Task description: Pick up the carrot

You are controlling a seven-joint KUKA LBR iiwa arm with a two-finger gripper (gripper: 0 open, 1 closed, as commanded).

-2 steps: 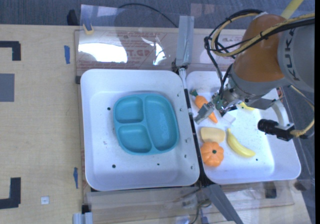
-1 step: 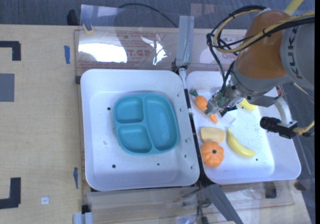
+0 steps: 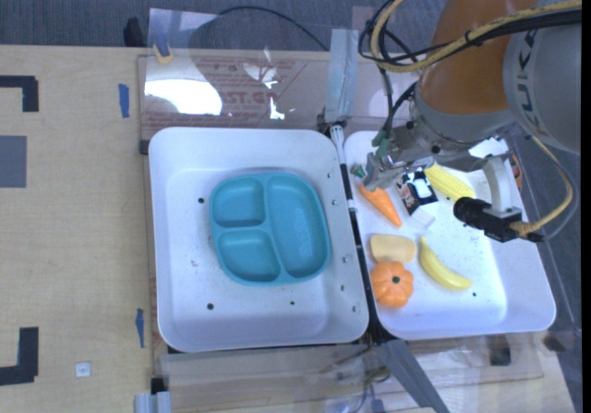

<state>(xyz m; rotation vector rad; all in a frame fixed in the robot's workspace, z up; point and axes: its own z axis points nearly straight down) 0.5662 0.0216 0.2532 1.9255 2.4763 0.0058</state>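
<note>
Right now I see my gripper (image 3: 380, 164) low in the right bin (image 3: 517, 305), just above the carrot's (image 3: 383, 202) top end; I cannot tell its state. That carrot lies by the bin's left wall, a pumpkin (image 3: 392, 285) and banana (image 3: 443, 268) nearby.

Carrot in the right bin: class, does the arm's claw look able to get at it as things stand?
Probably yes. The claw sits right at the carrot's upper end, and the cheese wedge and pumpkin lie below, apart from it. Whether it grips cannot be told.
</note>
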